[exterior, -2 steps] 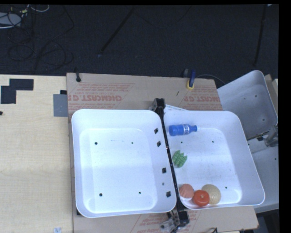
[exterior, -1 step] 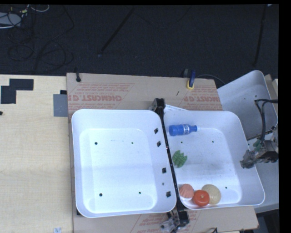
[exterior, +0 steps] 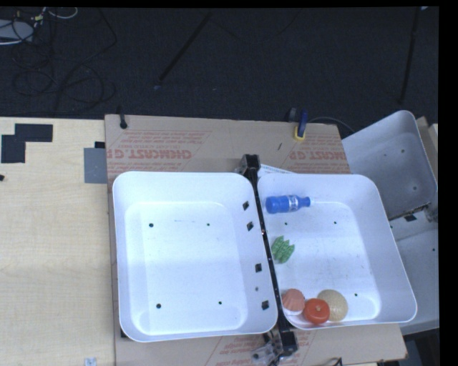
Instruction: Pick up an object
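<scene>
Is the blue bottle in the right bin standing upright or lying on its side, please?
Lying on its side. The blue bottle stretches lengthwise across the right bin's floor, its cap pointing right.

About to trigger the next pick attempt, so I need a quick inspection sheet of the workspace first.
Surface: two white bins side by side, left bin and right bin, on cardboard.
Job's things: in the right bin, blue bottle lying down, green piece, and a cluster at the near edge: pink ball, red ball, tan ball.
Clutter: nothing seen.
Hand: nothing seen.
Cables: loose cables on the dark floor.
Surroundings: wooden bench.
</scene>
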You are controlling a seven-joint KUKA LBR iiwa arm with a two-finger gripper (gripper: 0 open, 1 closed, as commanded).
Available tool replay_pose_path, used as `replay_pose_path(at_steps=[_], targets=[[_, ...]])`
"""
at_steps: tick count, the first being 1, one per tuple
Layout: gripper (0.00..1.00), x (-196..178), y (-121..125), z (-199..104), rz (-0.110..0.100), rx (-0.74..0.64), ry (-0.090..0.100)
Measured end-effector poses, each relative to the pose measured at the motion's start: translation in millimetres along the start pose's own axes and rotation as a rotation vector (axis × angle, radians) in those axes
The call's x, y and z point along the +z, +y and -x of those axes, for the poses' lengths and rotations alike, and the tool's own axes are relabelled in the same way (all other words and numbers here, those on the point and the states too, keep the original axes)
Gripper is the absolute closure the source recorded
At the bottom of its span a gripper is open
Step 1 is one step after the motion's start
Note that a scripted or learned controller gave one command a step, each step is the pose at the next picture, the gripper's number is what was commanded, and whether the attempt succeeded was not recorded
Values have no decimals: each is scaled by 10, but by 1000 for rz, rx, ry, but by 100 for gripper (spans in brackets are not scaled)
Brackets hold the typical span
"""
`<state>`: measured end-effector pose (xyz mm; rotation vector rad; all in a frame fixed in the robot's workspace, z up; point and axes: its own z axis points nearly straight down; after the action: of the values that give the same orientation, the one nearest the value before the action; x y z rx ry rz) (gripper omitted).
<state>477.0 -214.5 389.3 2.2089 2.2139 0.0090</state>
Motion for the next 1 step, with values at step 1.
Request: replay_pose_path(at_steps=[1], targets=[[100,435,-18,-15,-19,3,7]])
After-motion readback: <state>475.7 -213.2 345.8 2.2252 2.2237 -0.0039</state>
